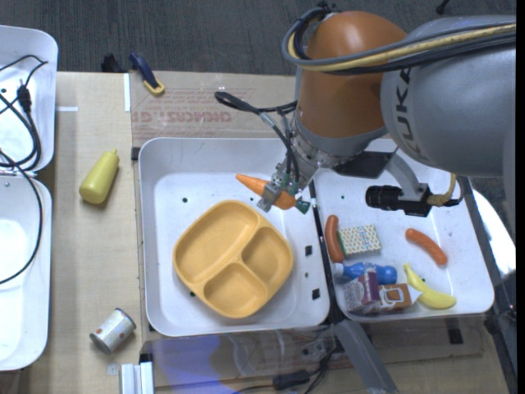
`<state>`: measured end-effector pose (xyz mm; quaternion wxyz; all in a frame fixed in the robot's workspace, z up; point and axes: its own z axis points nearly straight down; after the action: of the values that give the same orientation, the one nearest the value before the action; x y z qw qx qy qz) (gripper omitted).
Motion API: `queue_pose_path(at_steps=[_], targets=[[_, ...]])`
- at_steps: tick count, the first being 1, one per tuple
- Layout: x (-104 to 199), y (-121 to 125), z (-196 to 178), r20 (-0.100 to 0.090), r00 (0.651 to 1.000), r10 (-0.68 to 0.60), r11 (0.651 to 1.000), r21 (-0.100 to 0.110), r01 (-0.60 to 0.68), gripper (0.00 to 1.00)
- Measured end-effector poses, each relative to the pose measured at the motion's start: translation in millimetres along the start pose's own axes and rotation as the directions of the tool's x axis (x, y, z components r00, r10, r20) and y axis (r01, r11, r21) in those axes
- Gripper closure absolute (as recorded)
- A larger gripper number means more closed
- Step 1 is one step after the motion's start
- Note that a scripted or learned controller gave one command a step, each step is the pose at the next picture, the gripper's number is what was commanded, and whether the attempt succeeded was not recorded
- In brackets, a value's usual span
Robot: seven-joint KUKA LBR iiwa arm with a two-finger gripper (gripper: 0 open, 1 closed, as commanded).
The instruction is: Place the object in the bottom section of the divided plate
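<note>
The gripper point(281, 189) clamps a carrot point(261, 187) above the left bin's point(156, 220) right edge, beside the plate point(234, 258).

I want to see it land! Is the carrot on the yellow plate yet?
Not yet. The carrot sits at the gripper, above the left bin's floor, just beyond the plate's top rim.

Divided plate point(234, 258) — smooth matt yellow plastic; bins point(156, 245) glossy white, probably plastic — carrot point(261, 187) plastic-looking.
</note>
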<state>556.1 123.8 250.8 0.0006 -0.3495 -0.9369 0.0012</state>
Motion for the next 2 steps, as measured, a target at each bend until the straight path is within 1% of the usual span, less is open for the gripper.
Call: queue_pose_path(at_steps=[1,2], targets=[[18,3,-8,0.001,0.990,0.139,0.990,-0.001,-0.139,1.00],[26,31,83,0.000,0.966,0.259,0.966,0.002,-0.259,1.00]])
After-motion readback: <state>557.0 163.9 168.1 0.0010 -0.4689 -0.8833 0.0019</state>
